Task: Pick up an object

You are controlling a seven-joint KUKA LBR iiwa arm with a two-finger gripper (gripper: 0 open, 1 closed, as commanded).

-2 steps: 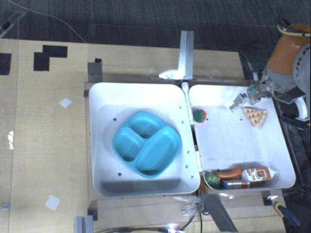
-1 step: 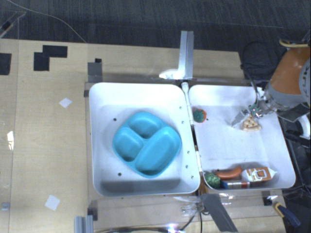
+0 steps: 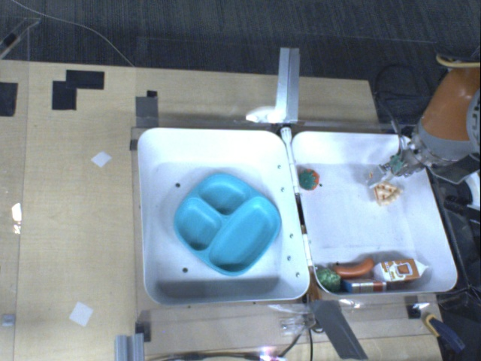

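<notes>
Pincer [image 3: 396, 164] hovering at the upper right of the right bin [image 3: 443, 235], tipped down from my arm at the frame's right edge — whether it's parted or closed, I cannot tell. Nothing shows in its grip. Nearest target, I reckon: the tan cracker [image 3: 386, 193], lying just below the pincer on the bin floor. Down along the bottom wall sit a sausage [image 3: 353, 268] and carton [image 3: 398, 271], well apart. Blue tray [image 3: 228, 222] fills the left bin.
</notes>
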